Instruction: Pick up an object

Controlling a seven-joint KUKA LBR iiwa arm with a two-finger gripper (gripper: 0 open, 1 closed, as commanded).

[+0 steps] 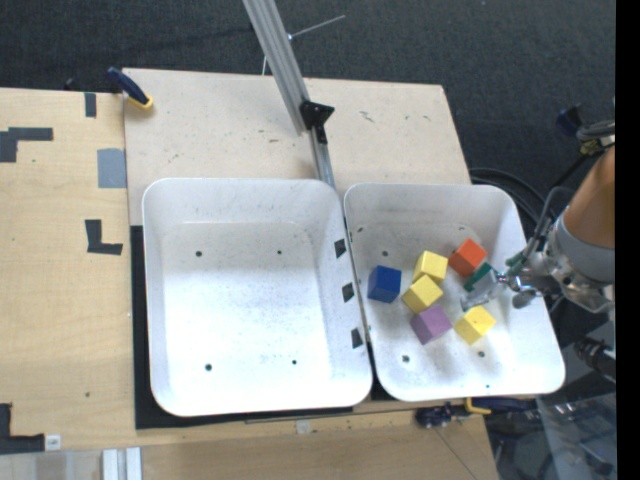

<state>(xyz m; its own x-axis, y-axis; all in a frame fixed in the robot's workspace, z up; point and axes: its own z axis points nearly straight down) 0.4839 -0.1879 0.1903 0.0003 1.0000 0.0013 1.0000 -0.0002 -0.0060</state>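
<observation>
While the gripper (pixel 482 286) hangs low over the right bin (pixel 500 378), the step in hand looks like the approach to a grasp, and nothing is lifted yet. Its green-tipped fingers (pixel 481 272) stand among the blocks at the 3 o'clock side of the bin, but the view is too small and blurred there, so I cannot tell if the jaws are spread or pressed together, and I see no block between them.

All the candidates are small cubes lying in one loose cluster. An orange cube (pixel 466 257) is at 12 o'clock from the gripper, just beside it. One yellow cube (pixel 476 323) lies at 6 o'clock from it, near. Two more yellow cubes (pixel 426 280) touch each other at 9 o'clock, with a purple cube (pixel 432 322) just below them and a blue cube (pixel 384 284) farther at 9 o'clock, apart from the others.

For the next move, I judge that the fingers must straddle one single cube and close on its flat sides; the neighbours are close, so a finger may land on a wrong block.

The left bin (pixel 160 268) carries no blocks.
</observation>
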